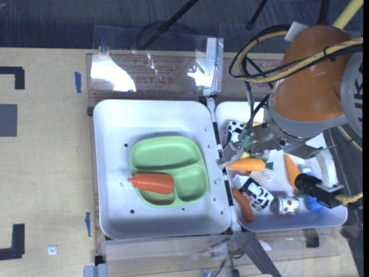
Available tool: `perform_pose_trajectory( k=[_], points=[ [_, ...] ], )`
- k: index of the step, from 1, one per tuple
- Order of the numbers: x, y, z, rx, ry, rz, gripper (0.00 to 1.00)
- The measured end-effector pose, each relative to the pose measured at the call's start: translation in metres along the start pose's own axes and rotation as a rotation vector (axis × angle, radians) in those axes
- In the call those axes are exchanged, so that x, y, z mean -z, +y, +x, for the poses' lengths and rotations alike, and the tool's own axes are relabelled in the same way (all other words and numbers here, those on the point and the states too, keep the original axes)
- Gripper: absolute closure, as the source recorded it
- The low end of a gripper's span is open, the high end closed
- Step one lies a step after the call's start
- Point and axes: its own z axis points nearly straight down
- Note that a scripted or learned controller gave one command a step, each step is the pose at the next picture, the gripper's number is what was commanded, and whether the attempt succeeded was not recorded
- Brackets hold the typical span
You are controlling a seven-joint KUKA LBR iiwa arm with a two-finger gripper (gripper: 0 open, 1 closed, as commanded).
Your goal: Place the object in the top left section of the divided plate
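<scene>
Left bin (109,154): white, shallow, on the wooden table (40,154); it carries one green divided plate (167,149) with a long upper section and two smaller sections below. One orange carrot (153,182) lies across the plate's lower left section, its tip poking out over the plate's left rim onto the bin floor; the upper section has nothing on it. Right bin (337,215): white, set just beside the left one, their rims touching down the middle. Contents, as I see them: a second carrot (248,165) with a yellow-green end, lying near the bin's left wall; a black-and-white patterned piece (234,130) toward the top; another black-and-white piece (259,194) lower down; a red-orange pepper-like piece (243,203) at the lower left; a third carrot (292,167) standing on a slant at the middle; a small pale can (288,205); a blue piece (315,203) at the lower right, partly behind a black fitting. My arm (314,79) comes in from the right, its orange band over the top of the right bin. My hand (242,149) hangs low over the right bin's left side, just above the second carrot and perhaps touching it; the fingers are tangled in clutter from this angle, so I cannot tell how wide they stand or whether they have hold of anything. A clear plastic sheet (153,68) stands behind the left bin.
</scene>
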Motion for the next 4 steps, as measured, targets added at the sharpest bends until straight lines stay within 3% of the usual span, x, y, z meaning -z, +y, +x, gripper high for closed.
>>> perform_pose_trajectory(
  k=[1, 2, 3, 4],
  points=[
    [0.000, 0.000, 0.000, 0.000, 0.000, 0.000, 0.00],
    [0.135, 0.077, 0.096, 0.194, 0.000, 0.000, 0.00],
    [0.146, 0.078, 0.098, 0.198, -0.001, -0.003, 1.00],
    [0.135, 0.167, 0.107, 0.266, 0.000, -0.002, 1.00]
  ],
)
